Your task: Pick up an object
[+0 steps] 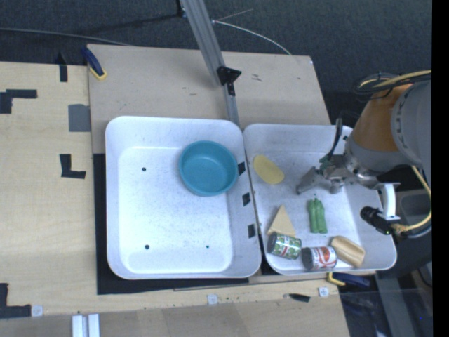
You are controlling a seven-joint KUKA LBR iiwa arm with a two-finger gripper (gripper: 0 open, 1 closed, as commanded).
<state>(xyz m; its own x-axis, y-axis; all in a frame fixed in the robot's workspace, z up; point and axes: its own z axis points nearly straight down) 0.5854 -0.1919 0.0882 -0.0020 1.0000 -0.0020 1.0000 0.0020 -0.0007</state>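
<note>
Red can (321, 258) at right bin's (295, 135) near rim, hand (313, 181) mid-bin, grip state unclear, left bin (168, 251) roomy

**Setting: robotics lab test cell**

Plywood table (168, 83) on dark carpet, marked with black tape pieces (68, 166). Two shallow white bins (133, 209) sit side by side on a black mat. Grey industrial arm with orange band (382, 128) enters from the right, yellow cabling (386, 83) looped at it. Metal camera pole (203, 30) clamped at the table's rear edge. Assorted small test props in right bin (295, 146).
</note>
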